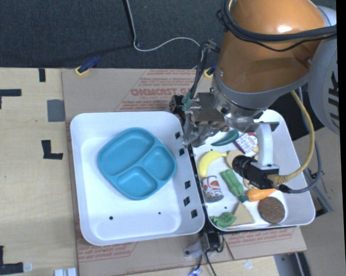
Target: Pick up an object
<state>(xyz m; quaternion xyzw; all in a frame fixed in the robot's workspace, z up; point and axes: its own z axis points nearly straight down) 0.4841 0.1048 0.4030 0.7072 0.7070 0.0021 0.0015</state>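
Arm: grey with an orange band (268,32), reaching in from the right and hanging over the upper part of the right bin (292,153).
End effector (204,128): low at the upper left corner of the right bin, just beside the wall shared by the two bins; whether it is spread or pressed together cannot be told, since the wrist hides it.
Left bin (87,194): holds a blue divided plate (137,162), lying flat near the middle.
Right bin contents: a yellow banana (209,160) just below the end effector, a small can (212,188) under it, a green vegetable piece (233,184), an orange carrot (260,195), a round brown cookie (272,209), and a green leafy item (223,219) at the near edge.
Surface (27,185): tan board with black marks.
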